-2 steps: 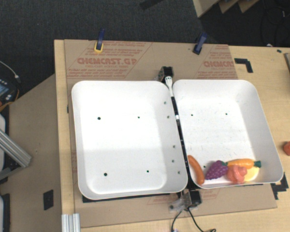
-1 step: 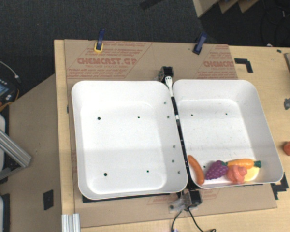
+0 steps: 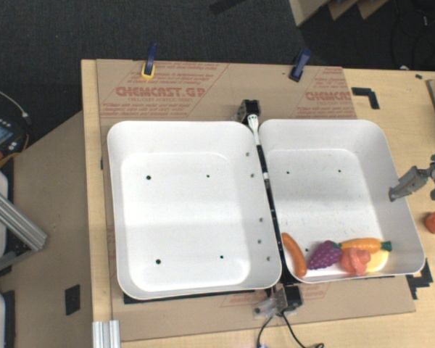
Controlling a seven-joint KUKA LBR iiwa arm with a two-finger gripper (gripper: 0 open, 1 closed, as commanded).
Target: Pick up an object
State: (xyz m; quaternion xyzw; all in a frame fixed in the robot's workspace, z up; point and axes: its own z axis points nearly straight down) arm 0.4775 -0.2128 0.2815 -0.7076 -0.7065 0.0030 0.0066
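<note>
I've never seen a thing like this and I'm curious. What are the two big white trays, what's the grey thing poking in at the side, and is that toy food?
One camera looks down from above. The grey thing is the robot's gripper, its hand, reaching in beside the right bin. I can't tell if it holds anything. The left bin sits next to it. The right bin's near edge has toy food: an orange sausage, purple grapes, a carrot, a pink piece and something yellow. The robot should pick one up.
</note>
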